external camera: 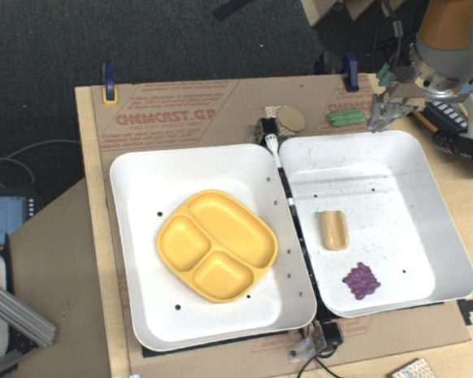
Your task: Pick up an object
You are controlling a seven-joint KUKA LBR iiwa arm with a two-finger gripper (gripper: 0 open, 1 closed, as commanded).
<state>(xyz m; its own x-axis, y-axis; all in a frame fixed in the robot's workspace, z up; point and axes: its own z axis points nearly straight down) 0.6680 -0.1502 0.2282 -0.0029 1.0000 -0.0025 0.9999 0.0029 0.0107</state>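
Note:
A yellow divided plate (216, 244) lies in the left bin (131, 192). In the right bin (414, 170) a small tan block (333, 229) lies near the middle. A purple bunch of grapes (361, 280) sits closer to the front edge. My gripper (382, 115) hangs over the far right corner of the right bin, well away from the block and grapes. I see nothing in it.
A green object (347, 118) and a round tan disc (292, 120) lie on the brown board behind the bins, just left of the gripper. Blue clamps (349, 71) hold the board's far edge. A black divider strip (286, 196) runs between the bins.

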